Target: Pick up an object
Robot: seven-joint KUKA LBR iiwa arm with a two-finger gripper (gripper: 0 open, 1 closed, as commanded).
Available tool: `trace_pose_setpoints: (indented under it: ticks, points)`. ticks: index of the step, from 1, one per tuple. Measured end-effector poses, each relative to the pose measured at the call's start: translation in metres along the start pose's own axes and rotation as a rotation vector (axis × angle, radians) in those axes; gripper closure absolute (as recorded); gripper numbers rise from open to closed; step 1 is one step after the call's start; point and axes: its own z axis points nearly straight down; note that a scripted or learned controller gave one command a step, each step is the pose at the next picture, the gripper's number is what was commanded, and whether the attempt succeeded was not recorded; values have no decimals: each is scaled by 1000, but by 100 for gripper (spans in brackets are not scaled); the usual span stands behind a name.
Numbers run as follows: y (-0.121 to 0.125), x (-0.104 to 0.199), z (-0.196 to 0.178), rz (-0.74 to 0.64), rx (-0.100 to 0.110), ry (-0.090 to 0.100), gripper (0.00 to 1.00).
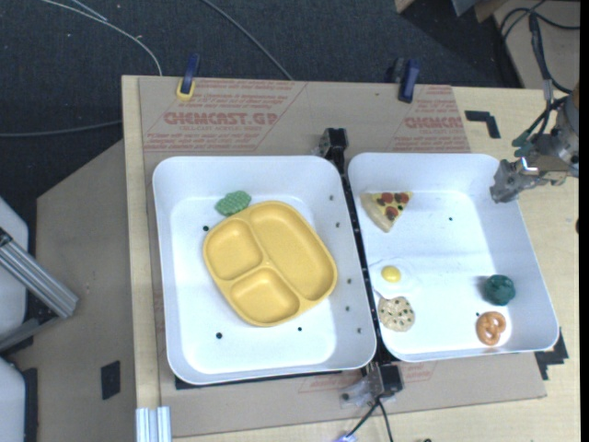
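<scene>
The grey metal tool [512, 180] is seen at the right rim of the right white bin [460, 238], and nothing is held in it. Whether it is apart or together cannot be told. A toy pizza slice [386, 208], yellow round piece [391, 273], spotted cookie [397, 313], green ball [500, 289] and brown pretzel [490, 327] are laid in that bin.

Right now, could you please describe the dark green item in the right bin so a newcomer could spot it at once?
Look in the right bin, along its right wall toward the near corner. The dark green ball sits there, just above the pretzel. It is the one round, dark green thing among pale, flat food pieces.
</scene>
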Motion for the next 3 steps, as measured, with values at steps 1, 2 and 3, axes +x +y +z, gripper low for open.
trace_pose_setpoints:
  ticks: [1, 2, 3]
  points:
    - [6, 50, 14, -2, 7, 4, 100]
    - [24, 106, 11, -4, 2, 2, 100]
    - [38, 165, 8, -4, 2, 2, 100]
